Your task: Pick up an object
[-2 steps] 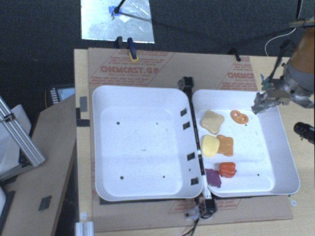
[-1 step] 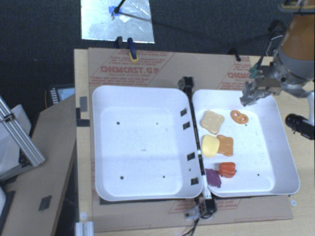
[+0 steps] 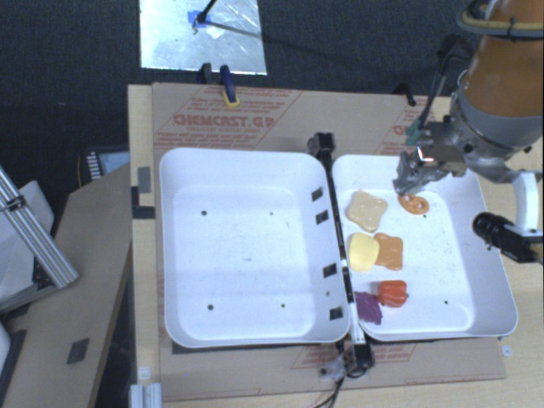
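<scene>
My gripper (image 3: 411, 185) hangs over the far part of the right bin (image 3: 476, 270), just above and to the left of a small orange pretzel-shaped piece (image 3: 415, 204). Left of it lies a tan toast slice (image 3: 366, 211). Nearer the front sit a yellow block (image 3: 363, 252), an orange piece (image 3: 389, 250), a red pepper-like object (image 3: 392, 292) and a purple object (image 3: 369, 307) by the bin's left wall. Nothing shows between the fingers.
The left bin (image 3: 246, 245) sits beside the right one, with a black divider strip (image 3: 333, 228) between them. Both rest on a cardboard sheet (image 3: 255, 117). A shiny metal plate (image 3: 202, 22) lies beyond the bench.
</scene>
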Robot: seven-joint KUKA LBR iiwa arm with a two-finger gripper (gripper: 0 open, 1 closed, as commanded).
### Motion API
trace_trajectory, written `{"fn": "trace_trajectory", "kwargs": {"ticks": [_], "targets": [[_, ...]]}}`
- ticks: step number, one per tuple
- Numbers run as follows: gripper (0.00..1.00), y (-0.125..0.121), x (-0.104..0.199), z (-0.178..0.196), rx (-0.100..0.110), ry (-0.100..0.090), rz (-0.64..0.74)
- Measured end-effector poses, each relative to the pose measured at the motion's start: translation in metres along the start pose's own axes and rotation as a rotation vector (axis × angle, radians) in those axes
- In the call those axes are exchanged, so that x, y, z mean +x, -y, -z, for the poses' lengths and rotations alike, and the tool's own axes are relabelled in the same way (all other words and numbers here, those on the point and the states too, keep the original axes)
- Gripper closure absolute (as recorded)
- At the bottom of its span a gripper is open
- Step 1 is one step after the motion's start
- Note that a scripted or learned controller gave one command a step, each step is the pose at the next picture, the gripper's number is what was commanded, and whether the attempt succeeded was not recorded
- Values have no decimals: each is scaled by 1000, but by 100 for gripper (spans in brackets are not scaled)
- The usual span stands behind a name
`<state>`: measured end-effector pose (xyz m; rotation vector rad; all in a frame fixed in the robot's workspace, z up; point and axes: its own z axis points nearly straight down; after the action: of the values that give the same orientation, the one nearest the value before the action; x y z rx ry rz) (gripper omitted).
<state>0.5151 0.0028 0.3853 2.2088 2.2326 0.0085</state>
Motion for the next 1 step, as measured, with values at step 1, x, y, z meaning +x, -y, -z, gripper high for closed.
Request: {"fn": "trace_trajectory", "kwargs": {"ticks": [1], "targets": [[100, 22, 70, 30, -1, 0, 1]]}}
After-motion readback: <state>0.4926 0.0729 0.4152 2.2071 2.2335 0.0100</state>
